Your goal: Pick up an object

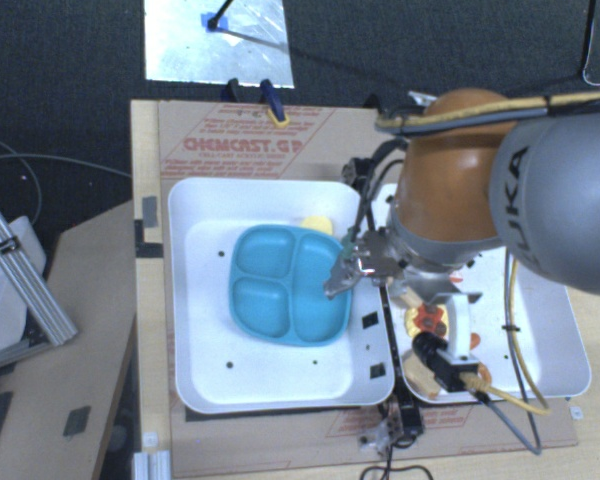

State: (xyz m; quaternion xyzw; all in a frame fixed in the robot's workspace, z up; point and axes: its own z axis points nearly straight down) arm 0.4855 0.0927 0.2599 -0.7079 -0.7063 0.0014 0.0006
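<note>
Slippage is judged the main risk: the blue divided plate [285, 298] lies flat in the left bin [205, 368], and only its thin raised rim is offered to the hand [348, 273], which is seen at the plate's right edge, near the wall between the two bins. Whether the hand is spread or pressed together cannot be told, since its tips are blurred against the rim. A grip taken on so shallow an edge could be lost as soon as a lift is begun, and the plate could be tipped or dragged against the bin wall. A small yellow object [318, 225], partly hidden behind the plate's far rim, could be nudged as well. The plate is roughly a rounded square, so no strong long axis is shown; its single large compartment is turned to the right, towards the arm, and its two smaller ones to the left.
</note>
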